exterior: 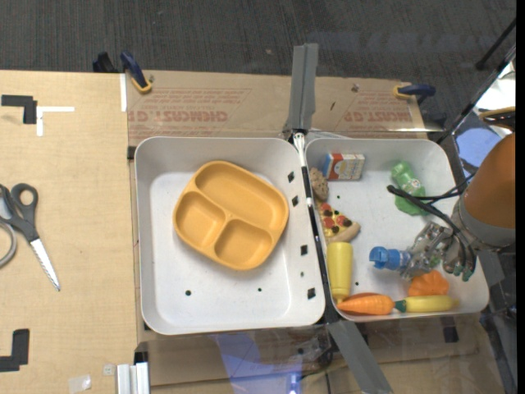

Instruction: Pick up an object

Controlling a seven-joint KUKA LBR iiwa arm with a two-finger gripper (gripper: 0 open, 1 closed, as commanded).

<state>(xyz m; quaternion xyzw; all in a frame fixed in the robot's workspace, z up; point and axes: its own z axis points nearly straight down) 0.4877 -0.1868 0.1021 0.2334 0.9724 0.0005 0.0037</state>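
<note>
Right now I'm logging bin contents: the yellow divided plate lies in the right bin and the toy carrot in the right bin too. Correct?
Not quite. The camera view shows the yellow divided plate in the left bin; the toy carrot does lie in the right bin.

I read this site as a robotics lab or test cell, not a home. The table [66,220] is surfaced with flat cardboard, held along its far edge by blue spring clamps [136,71]. Black tape markers [20,107] sit near its left edge, beside a pair of scissors [25,228]. Two shallow white bins [156,245] stand side by side, holding toy food such as a plastic carrot [366,304]. Dark carpet [246,15] lies beyond the far edge.
</note>
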